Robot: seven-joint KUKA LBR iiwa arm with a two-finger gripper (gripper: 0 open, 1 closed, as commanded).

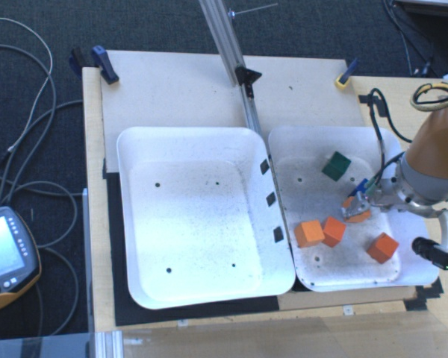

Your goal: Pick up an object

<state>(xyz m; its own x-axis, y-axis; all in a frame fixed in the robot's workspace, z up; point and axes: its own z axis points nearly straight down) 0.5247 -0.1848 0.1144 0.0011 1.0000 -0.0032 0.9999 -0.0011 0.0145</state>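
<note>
In the right bin lie a green block near the back and three orange blocks: two touching each other and one further right. My gripper reaches in from the right and is low in this bin, just right of the bin's middle. Its tip sits over a small orange piece, mostly hidden beneath it. The grey arm with its orange band covers the bin's right side.
The left bin lies beside it, with black clips along the shared wall. A metal pole slants up from the bench's back. Blue and yellow clamps hold the board's far corners.
</note>
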